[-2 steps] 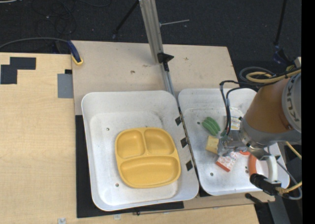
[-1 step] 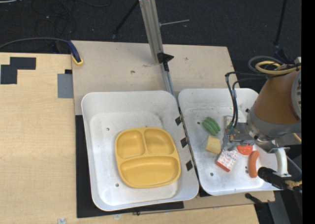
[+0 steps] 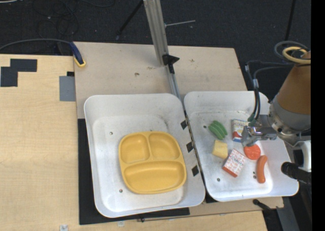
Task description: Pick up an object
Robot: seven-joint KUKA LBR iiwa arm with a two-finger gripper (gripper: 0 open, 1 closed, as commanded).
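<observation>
Nearest the lens, the left shallow white plastic bin (image 3: 101, 123) sits on the counter (image 3: 35, 138), its front corner reaching lowest in the frame. Inside it, a yellow three-compartment plastic plate (image 3: 151, 162) lies flat, two small sections toward the back, one long section toward the front.

Between the bins, small black clips mark the seam. Behind them, a slanted aluminium post (image 3: 156, 27) rises from the tan board at the back.

Right shallow white plastic bin (image 3: 218, 187), going left to right:
- green pepper-like toy (image 3: 218, 129), toward the back, lying apart from the rest.
- pale yellow cheese-like block (image 3: 220, 149), just in front of the green piece.
- small red-and-white carton (image 3: 234, 162), tilted, just beside the yellow block.
- white, red and blue packet (image 3: 237, 129), partly hidden behind the metal hand.
- round red tomato-like toy (image 3: 252, 151), directly beneath the hand, touching or nearly so.
- orange-red sausage-shaped toy (image 3: 261, 168), lying lengthwise near the bin's right front.

Metal hand (image 3: 252, 135) of the grey arm with the orange band (image 3: 297, 90) hangs low over the right bin, above the red toy. Fingers too cluttered to read: cannot tell whether spread or pressed together, nor whether anything sits between them.
</observation>
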